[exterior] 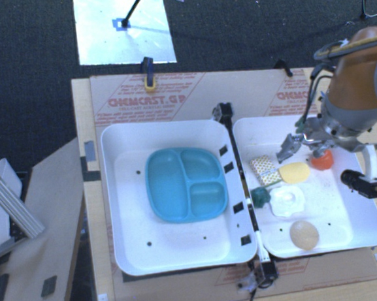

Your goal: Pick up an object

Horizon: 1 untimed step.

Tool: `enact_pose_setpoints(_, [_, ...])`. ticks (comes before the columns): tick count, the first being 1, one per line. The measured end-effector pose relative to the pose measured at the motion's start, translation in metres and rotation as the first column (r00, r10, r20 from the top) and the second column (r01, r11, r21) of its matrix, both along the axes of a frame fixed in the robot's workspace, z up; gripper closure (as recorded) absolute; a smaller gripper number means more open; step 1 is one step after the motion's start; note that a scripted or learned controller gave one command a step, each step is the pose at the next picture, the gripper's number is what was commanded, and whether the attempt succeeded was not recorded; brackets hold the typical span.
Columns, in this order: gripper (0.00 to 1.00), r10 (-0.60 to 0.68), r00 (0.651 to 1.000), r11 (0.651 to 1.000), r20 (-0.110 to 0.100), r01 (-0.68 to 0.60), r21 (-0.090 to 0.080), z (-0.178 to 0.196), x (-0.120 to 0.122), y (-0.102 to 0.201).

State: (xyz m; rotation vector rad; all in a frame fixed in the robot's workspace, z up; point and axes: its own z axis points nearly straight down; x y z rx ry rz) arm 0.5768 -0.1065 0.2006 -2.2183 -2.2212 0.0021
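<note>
Jaws are spread, operator, and there's nothing between them: your two-finger gripper (pixel 300 142) hangs over the upper middle of the right-hand white bin (pixel 369 229), one finger splayed out toward the divider, the other tucked in near the wrist.

Look at what sits just below and a touch toward the front of the bin from those fingertips: the pale yellow oval piece, lemon-like (pixel 294 173), its long axis running left to right across the bin. That's my guess for the nearest target. To straddle it across the short way you'd need the jaws to close front-to-back, and the drop is short and slightly toward the camera.

Right beside it, under the wrist, is a small orange-red rounded object (pixel 321 160) (partly hidden by the gripper body, so I can't name it). Left of the yellow piece lies a small checkered yellow-and-white packet (pixel 265 168), then a dark green chunk (pixel 260 196) against the divider, a flat white fried-egg-shaped toy (pixel 288 201), and a tan egg-like ball (pixel 305 235) near the front wall.

The left-hand white bin (pixel 124 204) carries a blue plastic compartment tray (pixel 185 183), well apart from the action.

Writing you can read: "CHEMCAST GP" in red on the protective sheet (pixel 146 100) behind the bins, repeated partly at right.
</note>
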Motion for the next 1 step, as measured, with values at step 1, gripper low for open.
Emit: enact_pose_setpoints(1, [0.00, -0.001, 1.000, 1.000, 0.001, 0.001, 0.000, -0.0416, -0.0019, 0.0000])
